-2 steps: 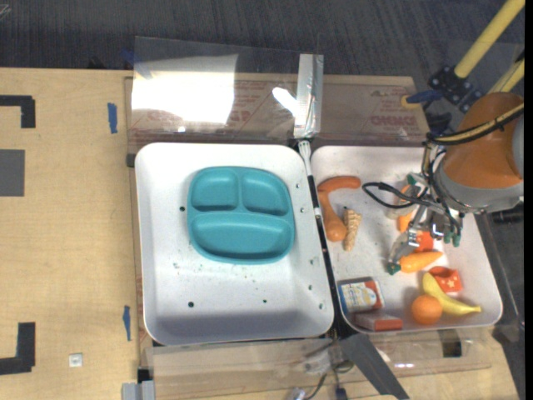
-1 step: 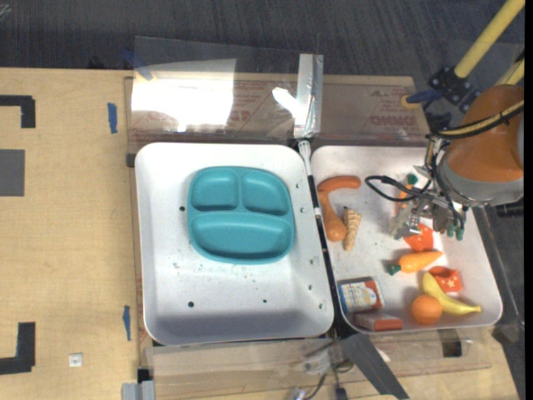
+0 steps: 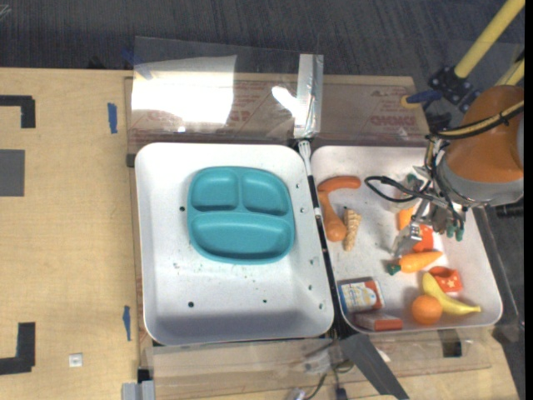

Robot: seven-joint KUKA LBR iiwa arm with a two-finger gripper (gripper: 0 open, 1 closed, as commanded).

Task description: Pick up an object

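Carrot (image 3: 419, 261), the toy piece lying closest to the gripper (image 3: 408, 238), is seen in the camera view in the right part of the frame, inside the right bin (image 3: 487, 261). It sits directly below the fingertips in the picture, just beside them, with its long axis running left to right and tilted slightly upward at its right end. The finger spacing is obscured by cables and clutter, so it cannot be told whether the pincer is wide or narrow; nothing is seen held between the fingers.

Also contained in the right bin are a sausage (image 3: 339, 184), a bread piece (image 3: 351, 227), a small carton (image 3: 361, 294), an orange (image 3: 426, 308), a banana (image 3: 445, 297) and a red block (image 3: 447, 279). The left bin (image 3: 166, 307) holds a teal divided plate (image 3: 241, 215), whose compartments are seen bare.
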